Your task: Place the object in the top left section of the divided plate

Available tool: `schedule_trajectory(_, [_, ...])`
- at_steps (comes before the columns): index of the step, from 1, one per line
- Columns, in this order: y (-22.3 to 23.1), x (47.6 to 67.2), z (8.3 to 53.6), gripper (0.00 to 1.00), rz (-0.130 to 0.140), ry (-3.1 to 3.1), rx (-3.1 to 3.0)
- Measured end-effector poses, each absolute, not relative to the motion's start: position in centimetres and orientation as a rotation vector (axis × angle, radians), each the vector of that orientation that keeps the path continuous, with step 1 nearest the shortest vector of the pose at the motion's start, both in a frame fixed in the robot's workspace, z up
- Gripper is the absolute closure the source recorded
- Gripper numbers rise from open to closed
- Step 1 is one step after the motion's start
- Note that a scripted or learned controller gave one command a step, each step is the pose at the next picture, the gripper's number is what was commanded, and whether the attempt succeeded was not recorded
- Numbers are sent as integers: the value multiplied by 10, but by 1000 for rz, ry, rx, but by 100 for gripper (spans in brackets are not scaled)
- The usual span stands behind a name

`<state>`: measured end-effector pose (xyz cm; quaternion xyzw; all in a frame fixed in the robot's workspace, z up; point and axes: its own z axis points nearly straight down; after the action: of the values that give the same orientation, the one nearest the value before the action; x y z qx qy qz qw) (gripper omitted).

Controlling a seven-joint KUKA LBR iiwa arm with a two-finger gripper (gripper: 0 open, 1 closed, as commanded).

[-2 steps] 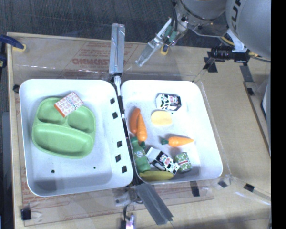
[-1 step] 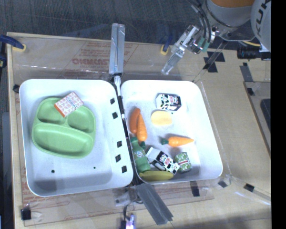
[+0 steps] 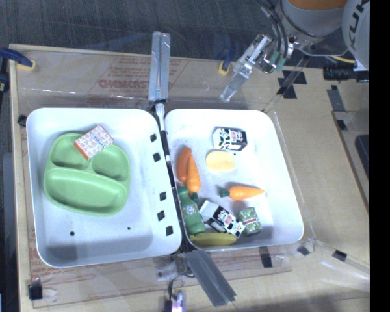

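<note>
We see the arm [image 3: 318,2] coming in from the upper right corner, its orange band up near the top edge, with the wrist angled down and to the left. The gripper [image 3: 229,95] hangs beyond the far rim of the right bin [image 3: 283,168], over the clear sheet behind the bins, well apart from everything in them. Its pale fingers point down and left and look close together, with nothing between them, but at this angle we cannot tell whether they are open or shut. In the left bin [image 3: 84,242] lies the green plate [image 3: 84,187], with two small sections along its far side and one wide section nearer us. A small red and white box [image 3: 93,141] rests tilted in the top left section, its far corner lying over the plate's rim. The right bin holds the other things: a black and white carton [image 3: 229,138] near the far side, a pale yellow disc [image 3: 220,162] just beside it, two carrots [image 3: 188,168] lying together by the divider, another carrot [image 3: 245,191] further right, a green bottle [image 3: 191,213] along the divider, a second black and white carton [image 3: 221,218], a small green carton [image 3: 250,218] touching it, and a banana [image 3: 214,239] against the near wall.
</note>
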<state>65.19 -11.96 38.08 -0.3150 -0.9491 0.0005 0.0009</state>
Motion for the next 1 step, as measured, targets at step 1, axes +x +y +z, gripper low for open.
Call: schedule_trajectory(1, [-158,649,393,0,1,-3027,-851])
